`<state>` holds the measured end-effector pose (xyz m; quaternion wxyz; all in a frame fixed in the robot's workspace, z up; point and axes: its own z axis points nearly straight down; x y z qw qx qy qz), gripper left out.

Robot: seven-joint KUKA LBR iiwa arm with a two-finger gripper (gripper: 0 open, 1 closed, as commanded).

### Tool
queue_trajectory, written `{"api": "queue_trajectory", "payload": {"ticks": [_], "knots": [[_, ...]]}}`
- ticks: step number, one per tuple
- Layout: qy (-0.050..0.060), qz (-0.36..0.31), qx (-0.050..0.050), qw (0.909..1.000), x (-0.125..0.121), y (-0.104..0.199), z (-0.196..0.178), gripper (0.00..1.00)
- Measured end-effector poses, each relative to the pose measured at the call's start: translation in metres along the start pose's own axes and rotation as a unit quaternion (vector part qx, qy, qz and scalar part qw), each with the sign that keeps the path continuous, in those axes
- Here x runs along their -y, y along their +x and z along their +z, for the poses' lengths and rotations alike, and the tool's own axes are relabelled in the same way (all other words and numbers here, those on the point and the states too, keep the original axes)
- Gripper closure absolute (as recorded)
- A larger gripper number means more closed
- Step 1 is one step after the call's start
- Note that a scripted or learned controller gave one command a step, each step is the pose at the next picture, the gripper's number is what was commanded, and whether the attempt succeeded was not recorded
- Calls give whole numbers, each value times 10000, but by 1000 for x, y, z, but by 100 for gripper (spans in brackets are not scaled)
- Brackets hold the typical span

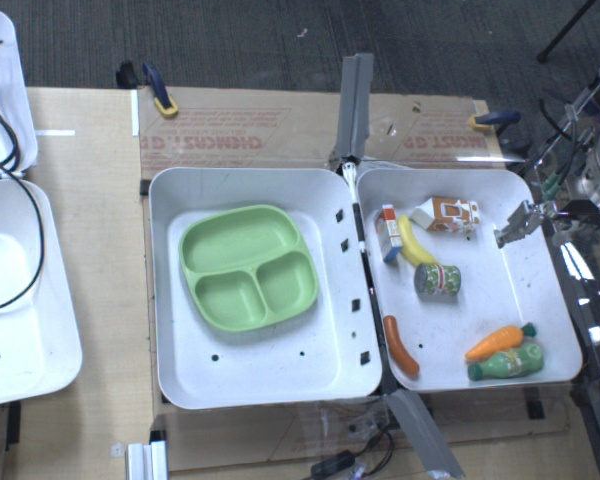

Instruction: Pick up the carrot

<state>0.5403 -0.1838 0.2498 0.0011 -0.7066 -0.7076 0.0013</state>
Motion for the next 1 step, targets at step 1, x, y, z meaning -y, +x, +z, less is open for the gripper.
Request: {"api": "queue_trajectory", "payload": {"ticks": [1], "knots": [[-7, -1213, -4, 9926, 51, -7, 98, 0]]}}
